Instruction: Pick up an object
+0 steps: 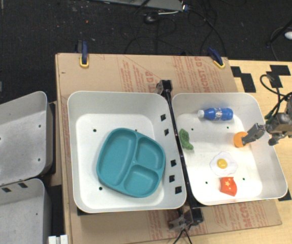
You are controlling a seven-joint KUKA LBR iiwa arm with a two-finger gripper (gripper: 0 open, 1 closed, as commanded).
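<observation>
End effector [255, 133] at right bin [267, 172] rim, tip touching orange ball [239, 139]; grip state can't tell. W/ ball as ref: blue bottle [217, 114] above-left, fried egg [223, 163] just below, red piece [228, 186] further below, green bit [186, 140] far left.

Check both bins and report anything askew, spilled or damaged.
Nothing looks spilled or damaged. The blue bottle lies on its side in the right bin, and the teal divided tray sits turned at an angle in the left bin. Both look like ordinary loose placement.
</observation>
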